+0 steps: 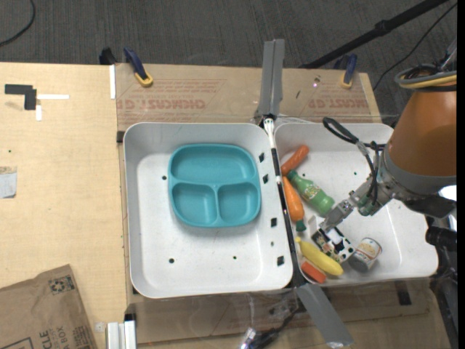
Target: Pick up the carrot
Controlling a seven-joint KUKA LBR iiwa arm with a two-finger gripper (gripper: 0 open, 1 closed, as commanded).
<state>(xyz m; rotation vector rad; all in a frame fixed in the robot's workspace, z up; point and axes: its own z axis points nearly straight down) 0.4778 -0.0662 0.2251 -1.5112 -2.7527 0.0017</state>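
Note:
An orange carrot lies lengthwise along the left wall of the right bin. A second orange, carrot-like piece lies tilted just behind it. My gripper reaches in from the right and hangs low over the bin's front middle. It is to the right of the carrot and a little nearer than it, just above the yellow banana. Nothing of the carrot is at its tip.
A green bottle lies between the carrot and the arm. A small can sits right of the banana, and a red piece lies at the front wall. The left bin holds a teal divided plate.

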